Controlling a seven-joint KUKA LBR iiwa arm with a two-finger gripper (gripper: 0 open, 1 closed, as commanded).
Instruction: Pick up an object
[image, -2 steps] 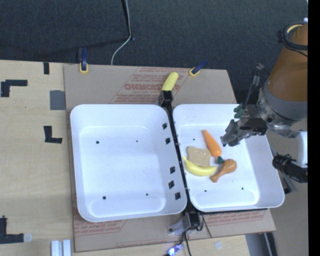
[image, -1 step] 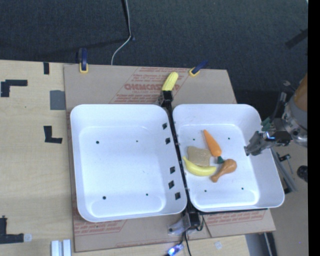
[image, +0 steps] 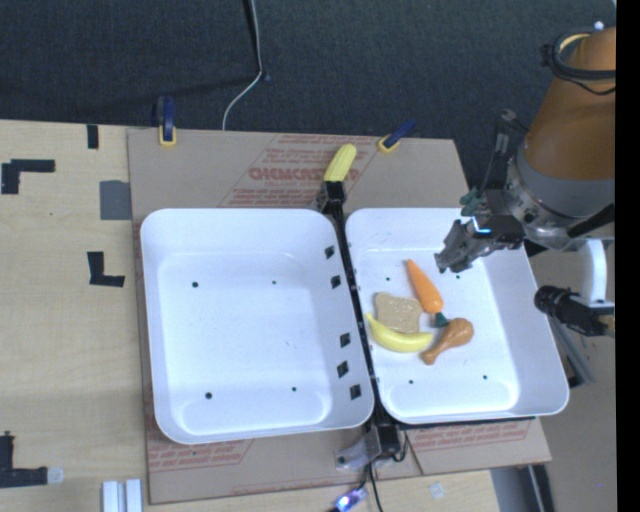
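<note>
The right bin (image: 500, 400) holds an orange carrot (image: 424, 286), a tan slice of bread (image: 398, 311), a yellow banana (image: 397, 338) and a brown drumstick (image: 449, 339), all grouped near its middle. My gripper (image: 455, 253) hangs over the bin's upper right part, just up and to the right of the carrot's top end. Nothing shows between its dark fingers. The grey and orange arm comes in from the right edge.
The left bin (image: 240, 320) sits beside the right one, with a black clip divider (image: 343, 290) between them. Both rest on a cardboard sheet (image: 280, 170) held by yellow and blue clamps. A cable runs down from the top.
</note>
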